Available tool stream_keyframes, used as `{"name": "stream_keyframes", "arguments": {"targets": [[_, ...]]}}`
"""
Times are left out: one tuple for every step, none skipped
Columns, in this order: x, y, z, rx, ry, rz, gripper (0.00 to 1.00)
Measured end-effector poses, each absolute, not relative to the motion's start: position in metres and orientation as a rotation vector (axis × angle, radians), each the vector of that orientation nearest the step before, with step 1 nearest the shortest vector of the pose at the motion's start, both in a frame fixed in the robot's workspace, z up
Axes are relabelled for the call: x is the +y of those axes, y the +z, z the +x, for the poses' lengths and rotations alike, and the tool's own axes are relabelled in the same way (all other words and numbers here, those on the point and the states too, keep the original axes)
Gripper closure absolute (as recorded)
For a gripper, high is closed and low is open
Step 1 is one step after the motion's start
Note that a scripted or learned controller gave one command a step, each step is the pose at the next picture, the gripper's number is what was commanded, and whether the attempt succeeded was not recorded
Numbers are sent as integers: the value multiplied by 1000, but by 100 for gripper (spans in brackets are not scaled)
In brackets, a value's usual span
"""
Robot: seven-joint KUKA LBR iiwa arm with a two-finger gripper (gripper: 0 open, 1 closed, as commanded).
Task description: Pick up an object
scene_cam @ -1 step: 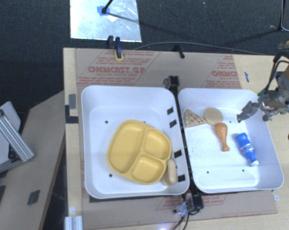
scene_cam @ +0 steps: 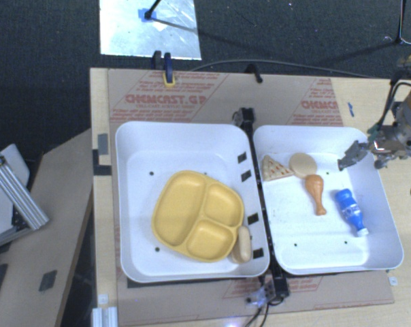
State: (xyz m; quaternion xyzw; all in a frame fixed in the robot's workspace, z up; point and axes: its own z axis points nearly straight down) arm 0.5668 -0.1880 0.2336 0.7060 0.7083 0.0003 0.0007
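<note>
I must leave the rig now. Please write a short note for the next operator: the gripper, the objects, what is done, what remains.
Gripper: above the right bin's far right corner, holding nothing; open or shut is unclear.
Right bin: blue bottle, drumstick, round beige piece, pizza slice.
Left bin: yellow divided tray, a beige piece at its near right edge.
Done: nothing picked.
Left: descend, grasp one object, lift.

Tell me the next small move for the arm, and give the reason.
Probably bring the tool down and slightly toward the blue bottle. The tool sits near the far right rim of the right bin, holding nothing, and the bottle is the closest item, lying apart from the drumstick, with free space around it.
</note>
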Motion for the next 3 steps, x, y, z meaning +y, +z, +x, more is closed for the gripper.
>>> {"name": "stream_keyframes", "arguments": {"targets": [[-186,193,567,2224,0,2219,0],[-185,147,559,2225,-2,2220,0],[-188,105,557,2224,-1,2221,0]]}}
